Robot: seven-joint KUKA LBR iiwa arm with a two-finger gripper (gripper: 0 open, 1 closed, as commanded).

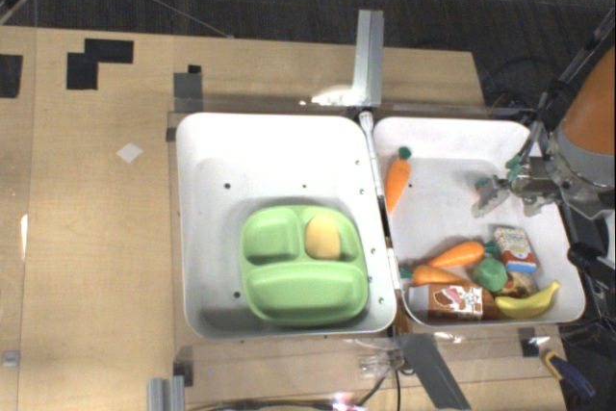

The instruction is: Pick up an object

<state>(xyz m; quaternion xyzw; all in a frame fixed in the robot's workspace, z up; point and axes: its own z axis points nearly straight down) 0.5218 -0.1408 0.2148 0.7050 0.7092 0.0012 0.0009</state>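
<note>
The green divided tray [303,267] serves as the landmark; it sits in the near half of the left bin [212,159], closest to the camera's lower edge. A yellow, lemon-like toy [323,236] rests in the tray's upper right compartment, while its other compartments hold nothing.

To the right of the tray, across the shared wall, lies the right bin [438,154]. Its near corner, level with the tray, holds a crowded heap: a brown carton [455,301] lying flat just right of the tray, a banana [527,300] further right against the bin's near rim, a green round toy [490,274] between them and slightly farther back, an orange carrot [456,255] tilted just beyond the carton, and a small white and red box [513,246] right of that carrot. These pieces touch or overlap one another.

Farther from the camera than the tray, a second carrot [396,183] with a green top leans against the dividing wall, well apart from the heap.

The arm enters from the right of the tray, its orange band at the frame edge, wrist reaching leftward. The gripper [500,188] hovers over the bare middle of the right bin, beyond the heap and right of the lone carrot. Whether its jaws are open or shut cannot be told; no object is seen between them.
</note>
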